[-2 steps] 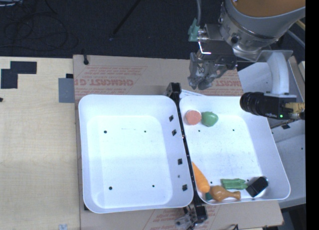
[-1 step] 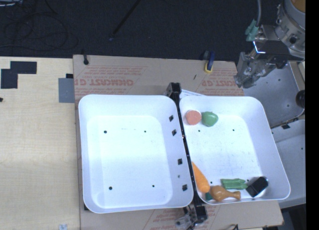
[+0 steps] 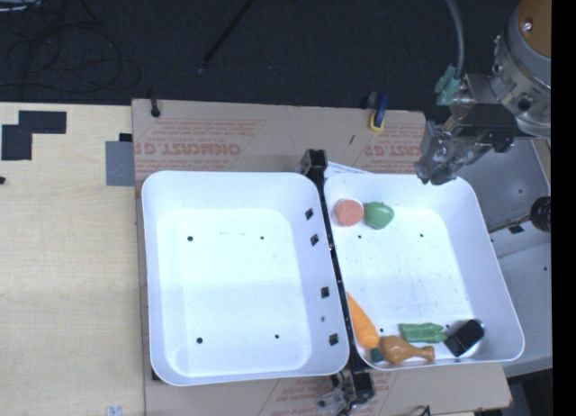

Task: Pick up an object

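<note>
- The end effector [image 3: 438,169] hangs above the far right corner of the right bin [image 3: 486,252]; whether it is released or clenched I cannot tell, and nothing shows in its grip.
- Nearest candidates: a green piece [image 3: 380,215] and a pink-orange ball [image 3: 348,213], touching each other, below and to the left of the end effector near the bin's far wall.
- Well apart from it, at the near edge, lie a carrot [image 3: 361,320], a brown drumstick-shaped toy [image 3: 405,349], a green strip [image 3: 421,332] and a black block [image 3: 464,338], crowded together.
- Risk, as I judge it: going for the ball or the green piece may nudge its neighbour aside or pinch both, because they touch.
- The near cluster sits against the wall, so a descent there could strike the rim or slide off the crowded toys.
- The left bin [image 3: 162,225] lies further left.
</note>
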You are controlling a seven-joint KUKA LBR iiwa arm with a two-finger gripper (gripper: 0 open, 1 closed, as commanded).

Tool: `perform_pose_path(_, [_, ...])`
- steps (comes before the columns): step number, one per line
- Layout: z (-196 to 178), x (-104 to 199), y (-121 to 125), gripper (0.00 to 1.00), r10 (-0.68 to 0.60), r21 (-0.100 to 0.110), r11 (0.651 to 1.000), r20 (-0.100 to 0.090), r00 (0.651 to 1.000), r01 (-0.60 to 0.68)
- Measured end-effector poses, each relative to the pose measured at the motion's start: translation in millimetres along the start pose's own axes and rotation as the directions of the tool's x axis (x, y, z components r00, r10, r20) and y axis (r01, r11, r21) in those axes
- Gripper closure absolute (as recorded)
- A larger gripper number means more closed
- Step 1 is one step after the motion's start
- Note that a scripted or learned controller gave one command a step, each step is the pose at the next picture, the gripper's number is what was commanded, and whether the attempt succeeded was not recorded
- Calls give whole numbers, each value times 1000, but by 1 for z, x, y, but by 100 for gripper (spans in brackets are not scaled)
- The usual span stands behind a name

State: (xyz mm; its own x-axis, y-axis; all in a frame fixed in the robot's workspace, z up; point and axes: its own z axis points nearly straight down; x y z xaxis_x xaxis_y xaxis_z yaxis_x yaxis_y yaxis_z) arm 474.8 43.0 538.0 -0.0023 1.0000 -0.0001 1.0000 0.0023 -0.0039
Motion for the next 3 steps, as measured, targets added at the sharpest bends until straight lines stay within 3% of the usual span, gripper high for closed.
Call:
perform_pose_path(1, [68,91,1,100,-7,7,1000,1,1000,7])
perform_pose_path(2, [179,117,0,100,-1,12,1000,5,1000,0])
perform_pose_path(3, [16,98,9,100,4,-19,1000,-4,1000,-4])
